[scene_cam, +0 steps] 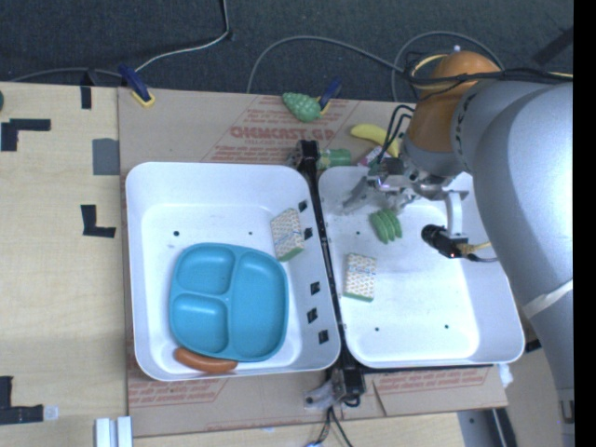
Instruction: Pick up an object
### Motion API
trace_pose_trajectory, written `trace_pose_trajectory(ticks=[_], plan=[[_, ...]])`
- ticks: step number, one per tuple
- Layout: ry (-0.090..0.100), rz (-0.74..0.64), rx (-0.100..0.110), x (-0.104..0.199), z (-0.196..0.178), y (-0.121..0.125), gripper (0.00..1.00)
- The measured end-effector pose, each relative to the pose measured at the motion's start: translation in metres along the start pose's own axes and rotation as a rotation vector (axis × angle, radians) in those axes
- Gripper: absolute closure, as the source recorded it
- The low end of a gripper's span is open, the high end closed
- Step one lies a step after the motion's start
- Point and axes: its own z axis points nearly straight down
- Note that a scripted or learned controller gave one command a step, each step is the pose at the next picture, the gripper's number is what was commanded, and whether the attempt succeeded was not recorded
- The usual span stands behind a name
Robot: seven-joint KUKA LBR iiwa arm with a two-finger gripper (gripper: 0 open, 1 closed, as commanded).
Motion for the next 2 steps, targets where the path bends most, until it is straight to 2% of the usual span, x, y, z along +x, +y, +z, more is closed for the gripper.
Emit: trace_pose_trajectory(ticks=[1, 2], plan=[[-0.001, 0.001, 0.002, 0.014, 0.0, -0.019, 0.0], [-0.001, 0.001, 0.0, 0.007, -0.001, -0.038, 0.0]])
